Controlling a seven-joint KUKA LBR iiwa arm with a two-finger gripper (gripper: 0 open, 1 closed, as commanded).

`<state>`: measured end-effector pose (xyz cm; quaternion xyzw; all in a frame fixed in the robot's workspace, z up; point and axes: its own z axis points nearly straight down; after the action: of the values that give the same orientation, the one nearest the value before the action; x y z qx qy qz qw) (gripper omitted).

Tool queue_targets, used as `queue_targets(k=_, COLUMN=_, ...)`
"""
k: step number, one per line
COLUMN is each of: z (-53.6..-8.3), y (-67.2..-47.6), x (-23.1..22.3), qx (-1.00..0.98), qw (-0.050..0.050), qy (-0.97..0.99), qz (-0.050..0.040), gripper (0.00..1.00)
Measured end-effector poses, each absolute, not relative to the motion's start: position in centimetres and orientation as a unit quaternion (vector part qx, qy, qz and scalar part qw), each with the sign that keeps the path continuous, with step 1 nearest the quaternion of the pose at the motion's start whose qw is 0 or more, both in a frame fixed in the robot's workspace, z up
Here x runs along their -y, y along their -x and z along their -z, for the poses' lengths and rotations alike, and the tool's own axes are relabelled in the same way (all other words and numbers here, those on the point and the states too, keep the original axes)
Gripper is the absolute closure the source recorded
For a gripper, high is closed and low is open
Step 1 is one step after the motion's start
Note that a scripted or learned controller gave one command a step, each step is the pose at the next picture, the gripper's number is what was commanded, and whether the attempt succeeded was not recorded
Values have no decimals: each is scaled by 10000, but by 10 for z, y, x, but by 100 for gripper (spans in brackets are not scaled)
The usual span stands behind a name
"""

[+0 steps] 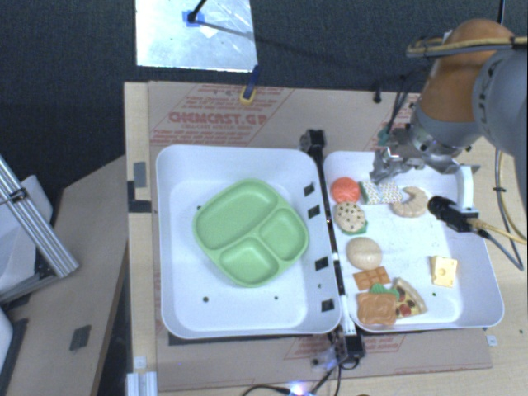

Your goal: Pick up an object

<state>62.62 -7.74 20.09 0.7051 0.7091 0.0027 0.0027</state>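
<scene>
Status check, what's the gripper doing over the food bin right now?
Gripper low at right bin's far edge. Nearest: tomato, patterned piece. Nothing seen held.

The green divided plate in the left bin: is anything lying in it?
No food shows in the green plate; all three compartments look bare. It sits alone in the left bin. What lies under the plate is covered.

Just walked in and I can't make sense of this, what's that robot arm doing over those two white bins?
The arm is reaching into the right bin, which holds toy food. Its claw is at the bin's far end, just above a tomato and a speckled piece, next to a croissant. Nothing has been visibly lifted yet. The left bin holds a green tray.
</scene>
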Motion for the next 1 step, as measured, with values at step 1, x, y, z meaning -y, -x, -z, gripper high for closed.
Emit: queue_targets(k=1, z=-226, y=-627, x=77, qx=-7092, qw=14, qy=-7050, qz=-16, gripper=100)
